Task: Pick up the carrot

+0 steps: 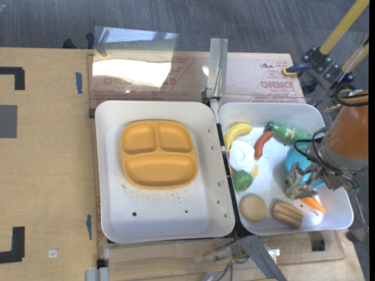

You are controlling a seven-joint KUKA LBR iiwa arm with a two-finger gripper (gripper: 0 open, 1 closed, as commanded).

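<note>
Carrot (314, 204) first: you will find it in the right bin (340, 215), close to that bin's near right corner, a small orange piece lying on the white floor with a pale tip pointing toward the rim. Take the carrot as your landmark for everything else. Just beside it on its left and slightly farther from you hangs the gripper (300, 183), low over the bin floor, with the orange-banded arm (350, 134) rising behind it on the far right. You cannot tell from this view whether the tool is released or clenched, and nothing is seen between its tips, so do not count the carrot as grasped; it rests on the bin floor. A blue object (296, 157) sits behind the gripper, farther from the carrot. To the carrot's left and nearer the front rim lies a brown cylinder (287, 213), and beyond that a tan egg (253, 207). Farther left again sit a green piece (242, 180), a white round piece (241, 154) and a banana (235, 133). A red chilli (262, 143) and a green bottle (287, 133) lie toward the far wall. Well apart to the carrot's left, the left bin (111, 215) bears an orange divided plate (158, 153).
</note>
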